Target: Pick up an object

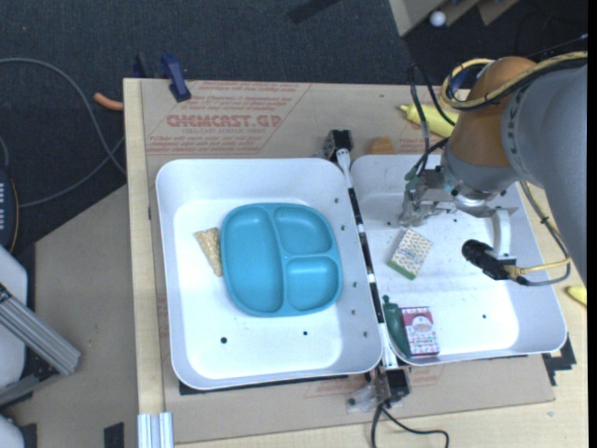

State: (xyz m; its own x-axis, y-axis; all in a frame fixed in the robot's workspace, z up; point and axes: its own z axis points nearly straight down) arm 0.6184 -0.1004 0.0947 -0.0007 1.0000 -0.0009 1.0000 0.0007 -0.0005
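At the bench's far left corner a blue clip (173, 76) lies on the brown board (224, 119) with red print. The left bin (187, 343) holds a tan cracker-like piece (208, 244). Its right edge meets the rim of a blue three-part plate (280, 258) that fills the middle of that bin. A black clamp (338, 143) sits at the far end of the seam between the two bins.

In the right bin (494, 329), a red and green box (417, 330) lies flat in the near left corner, close against the seam wall. Further back a pale speckled packet (411, 252) with a green edge lies tilted on the bin floor, clear of the walls and well apart from the box. The gripper (420, 208) hangs just beyond that packet, toward the far wall. Whether the claw is released or clenched cannot be told from this slant.

The grey arm (550, 129) with its orange band covers the bin's far right corner. Behind the far wall, on the board, sit a small brown thing (381, 145) and a yellow thing (418, 115) – the yellow one partly hidden by cables
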